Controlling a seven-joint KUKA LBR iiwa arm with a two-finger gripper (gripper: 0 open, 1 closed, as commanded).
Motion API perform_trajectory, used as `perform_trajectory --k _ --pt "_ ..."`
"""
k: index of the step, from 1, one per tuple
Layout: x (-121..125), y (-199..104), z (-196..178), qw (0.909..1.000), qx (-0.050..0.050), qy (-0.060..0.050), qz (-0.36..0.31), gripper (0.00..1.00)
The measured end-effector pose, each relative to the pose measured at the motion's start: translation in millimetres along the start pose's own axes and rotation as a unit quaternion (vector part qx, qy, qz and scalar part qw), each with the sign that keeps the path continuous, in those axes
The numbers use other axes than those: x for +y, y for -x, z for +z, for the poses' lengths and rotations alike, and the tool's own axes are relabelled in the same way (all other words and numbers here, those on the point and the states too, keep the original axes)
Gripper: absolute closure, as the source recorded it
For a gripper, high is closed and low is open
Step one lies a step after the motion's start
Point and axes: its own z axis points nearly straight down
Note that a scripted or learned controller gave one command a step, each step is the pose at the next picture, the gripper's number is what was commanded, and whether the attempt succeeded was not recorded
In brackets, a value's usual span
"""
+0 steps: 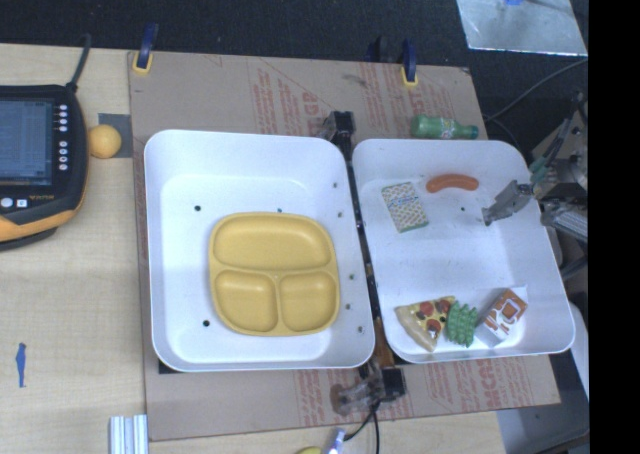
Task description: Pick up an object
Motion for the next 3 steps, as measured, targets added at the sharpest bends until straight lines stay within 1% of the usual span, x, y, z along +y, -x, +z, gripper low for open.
perform_trajectory --k 1,2,3 --pt "114.4 11.1 98.8 1.0 0.0 -0.001 -0.001 0.0" --pt "121.7 -29.2 57.7 1.0 0.001 0.001 0.0 0.0" --pt "87.1 -83.2 90.1 1.0 0.0 -0.001 -0.001 0.0"
